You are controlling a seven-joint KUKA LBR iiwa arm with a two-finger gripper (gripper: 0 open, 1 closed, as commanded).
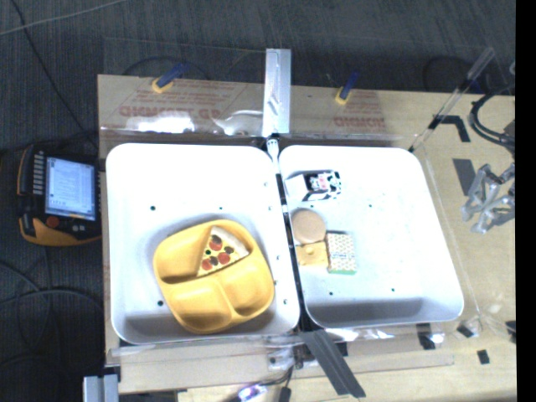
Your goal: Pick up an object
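In the left bin (142,182) sits a yellow divided plate (213,275) with a toy pizza slice (223,249) in its upper compartment. The right bin (394,224) holds a small black-and-white cow-patterned toy (322,183) near its back left. A round tan cookie-like piece (307,225) lies below the cow toy. A tan flat piece (311,255) and a pale speckled block (342,252) lie side by side below the round piece.
A handheld pendant with a lit screen (65,193) lies off the bench at the left. A metal post (277,90) stands behind the bins' shared wall. Cables and metal brackets (490,195) sit at the right of the bench.
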